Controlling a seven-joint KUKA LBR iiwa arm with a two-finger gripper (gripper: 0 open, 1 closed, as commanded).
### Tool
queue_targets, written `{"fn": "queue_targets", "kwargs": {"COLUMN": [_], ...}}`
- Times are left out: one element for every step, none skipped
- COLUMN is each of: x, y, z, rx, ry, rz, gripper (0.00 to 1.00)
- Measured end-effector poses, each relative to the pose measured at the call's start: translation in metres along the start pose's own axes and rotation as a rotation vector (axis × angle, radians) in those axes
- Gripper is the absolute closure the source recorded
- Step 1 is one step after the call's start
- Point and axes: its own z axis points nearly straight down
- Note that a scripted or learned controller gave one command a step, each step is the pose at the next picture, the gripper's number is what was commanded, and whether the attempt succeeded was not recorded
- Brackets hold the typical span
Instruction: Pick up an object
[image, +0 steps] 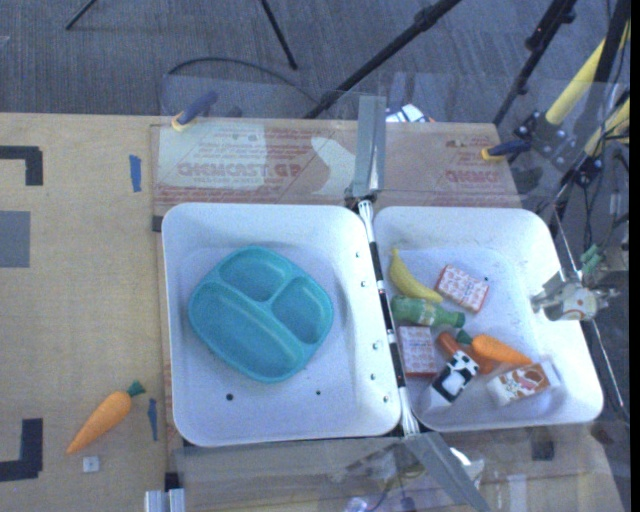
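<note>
Camera view: yellow curved banana (412, 280) lies in the right bin (520, 235).

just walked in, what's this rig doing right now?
It's a pick attempt, with nothing grabbed yet. The gripper sits over the right rim of the right bin, with nothing visibly in it. That bin holds a banana, a green bottle, two cracker-like packets, a carrot, a cow-print toy and a small carton. The left bin holds a teal divided plate. A second carrot lies on the bench outside the bins.
</note>
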Motion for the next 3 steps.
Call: {"fn": "queue_targets", "kwargs": {"x": [-0.004,-0.003,-0.002], "y": [0.008,0.042,0.05], "z": [0.042,0.078,0.081], "rx": [0.0,-0.035,-0.052], "ry": [0.0,-0.009,-0.014], "rz": [-0.054,0.007,-0.013], "gripper": [0.0,0.0,0.0]}}
